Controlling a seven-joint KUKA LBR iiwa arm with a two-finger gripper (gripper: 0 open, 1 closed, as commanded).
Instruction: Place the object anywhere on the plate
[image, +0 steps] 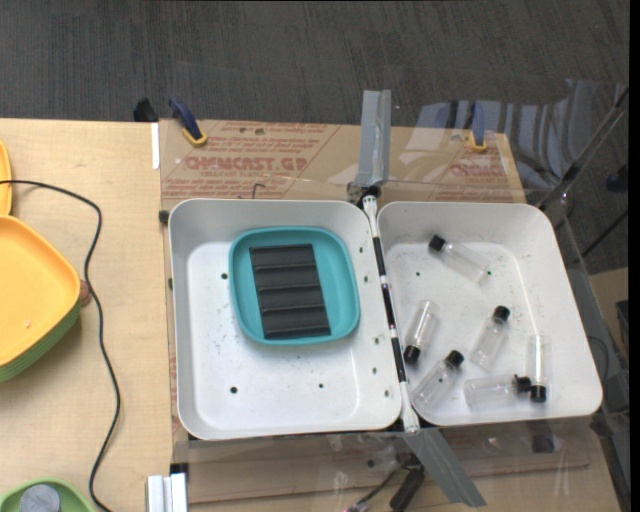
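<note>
Two shallow white bins sit side by side on a sheet of printed cardboard (300, 160), their inner rims touching along the centre line. Left bin (200, 350): holds a teal plate (345, 290) with rounded corners, lying flat in the upper middle of the bin, apart from every wall. A dark ribbed rectangular insert (289, 290) rests on the plate, set lengthwise and covering most of its floor. Right bin (560, 270): holds six clear vials with black caps, all lying on their sides, none on the plate. One vial (455, 255) lies alone near the upper wall, tilted. A second vial (420, 325) lies near the dividing rim, cap toward the bottom. A third vial (492, 338) lies near the middle, cap upward. A fourth vial (435, 378) lies at the lower left, cap pointing up and right. A fifth vial (488, 390) and a sixth vial (537, 358) lie at the lower right, their caps close together. Which vial is the task's object cannot be told. State of the claw: cannot be told. To the left, on the wooden bench, yellow dishes (30, 290) are stacked, and a black cable (100, 330) runs down beside them. Two blue-handled clamps (187, 120) grip the cardboard's far edge.
</note>
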